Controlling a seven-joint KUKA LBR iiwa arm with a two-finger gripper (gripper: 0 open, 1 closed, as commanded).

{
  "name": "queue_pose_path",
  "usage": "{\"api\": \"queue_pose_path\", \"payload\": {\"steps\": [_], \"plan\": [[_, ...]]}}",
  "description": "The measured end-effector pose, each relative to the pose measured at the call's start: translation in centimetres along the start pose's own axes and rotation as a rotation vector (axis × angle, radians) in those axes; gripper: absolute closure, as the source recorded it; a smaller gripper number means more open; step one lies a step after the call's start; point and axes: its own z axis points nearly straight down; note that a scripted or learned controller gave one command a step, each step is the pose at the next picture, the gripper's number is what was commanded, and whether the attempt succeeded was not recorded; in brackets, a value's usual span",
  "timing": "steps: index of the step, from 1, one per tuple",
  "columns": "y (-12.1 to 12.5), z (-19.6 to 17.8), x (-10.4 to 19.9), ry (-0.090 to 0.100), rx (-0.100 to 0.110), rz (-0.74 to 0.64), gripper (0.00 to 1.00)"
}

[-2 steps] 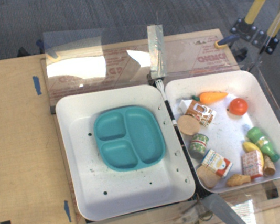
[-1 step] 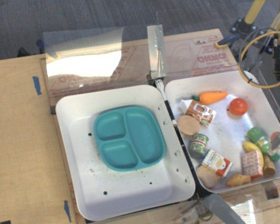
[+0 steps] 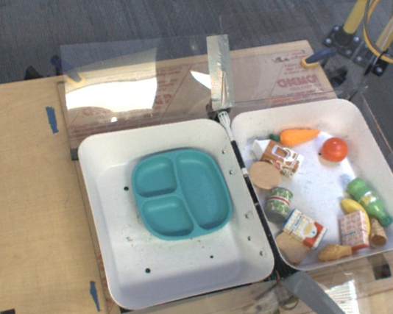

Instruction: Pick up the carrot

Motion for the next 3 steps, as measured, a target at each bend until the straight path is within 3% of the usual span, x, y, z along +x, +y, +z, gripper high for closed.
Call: {"api": "queue_pose_path", "payload": {"steps": [1,2,3], "plan": [[0.0,-14.8,0.4,-0.001,-0.001,-0.170,1.00],[0.4,9.3,0.4,-0.016,-0.013,-0.472,1.00],[0.0,-9.2,-0.1,-0.001,-0.002,-0.444,1.00]]}}
